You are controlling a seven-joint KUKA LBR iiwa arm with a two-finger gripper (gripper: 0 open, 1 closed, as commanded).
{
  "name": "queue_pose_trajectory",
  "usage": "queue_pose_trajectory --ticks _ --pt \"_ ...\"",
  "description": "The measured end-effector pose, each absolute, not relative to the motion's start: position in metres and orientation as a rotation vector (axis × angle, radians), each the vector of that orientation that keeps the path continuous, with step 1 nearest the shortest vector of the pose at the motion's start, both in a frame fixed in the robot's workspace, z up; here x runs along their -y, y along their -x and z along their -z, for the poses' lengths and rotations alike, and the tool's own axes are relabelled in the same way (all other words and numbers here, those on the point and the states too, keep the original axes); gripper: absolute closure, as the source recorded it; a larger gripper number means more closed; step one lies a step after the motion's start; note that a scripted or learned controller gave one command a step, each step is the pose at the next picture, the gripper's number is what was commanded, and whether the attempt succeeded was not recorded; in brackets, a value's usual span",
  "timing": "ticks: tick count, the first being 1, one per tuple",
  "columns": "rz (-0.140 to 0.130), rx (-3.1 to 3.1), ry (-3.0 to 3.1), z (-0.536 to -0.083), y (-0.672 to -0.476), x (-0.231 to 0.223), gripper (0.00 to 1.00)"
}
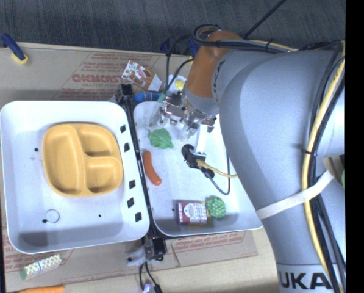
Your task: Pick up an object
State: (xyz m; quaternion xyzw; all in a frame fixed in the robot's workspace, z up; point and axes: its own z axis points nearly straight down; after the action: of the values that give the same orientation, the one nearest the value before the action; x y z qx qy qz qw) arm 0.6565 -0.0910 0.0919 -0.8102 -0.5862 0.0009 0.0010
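Observation:
The right bin (188, 227) holds a green leafy toy (161, 138) near its back left corner, an orange sausage-shaped toy (151, 167) along its left wall, a dark red packet (192, 212) and a green round toy (216, 206) near the front. My gripper (180, 113) hangs over the back of that bin, just above and to the right of the green leafy toy. Nothing shows between its fingers. The grey arm covers the right side of the bin.
The left bin (17, 163) carries a yellow divided tray (82, 158). A small printed packet (135, 73) and a blue object (146, 95) lie behind the bins. A black divider (133, 157) runs between the bins. A cable (215, 174) loops over the right bin.

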Motion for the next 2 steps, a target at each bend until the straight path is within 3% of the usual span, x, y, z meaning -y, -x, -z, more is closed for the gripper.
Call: queue_pose_trajectory --ticks 1,2 --pt "-0.009 1.475 2.767 -0.091 -0.643 0.092 0.0" --pt "-0.003 1.442 2.787 -0.134 -0.648 0.091 0.0"
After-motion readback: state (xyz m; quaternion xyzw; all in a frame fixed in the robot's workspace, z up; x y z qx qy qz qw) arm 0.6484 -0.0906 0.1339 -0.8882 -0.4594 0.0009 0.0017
